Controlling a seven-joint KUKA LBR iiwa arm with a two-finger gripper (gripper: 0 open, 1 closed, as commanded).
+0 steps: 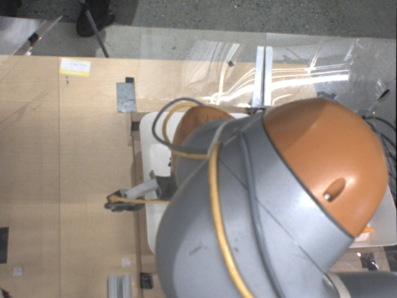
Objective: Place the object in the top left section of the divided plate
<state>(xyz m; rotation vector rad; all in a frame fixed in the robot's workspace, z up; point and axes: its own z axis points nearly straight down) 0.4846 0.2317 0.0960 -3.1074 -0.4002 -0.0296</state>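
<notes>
Arm parked right across the lens, reaching in from the right over the white bin. Elbow high and close to the camera, wrist end with the orange band pointed down toward the bin floor. Looks like a top-down approach pose, which suits picking or dropping straight into a shallow bin.

Gripper low over the bin's left part, near its left wall. Open or closed: cannot tell, too much covered by the arm body. Cannot tell if anything is held either.

Object and divided plate: position cannot be told. Best guess is inside the bin area under the arm, given where the wrist points. Only a strip of bin rim and wall clear on the left, against the wooden bench.

Task stage: cannot judge between pick and place from this. Risk: the bin's left wall sits close to the gripper, so little margin for lateral moves.
</notes>
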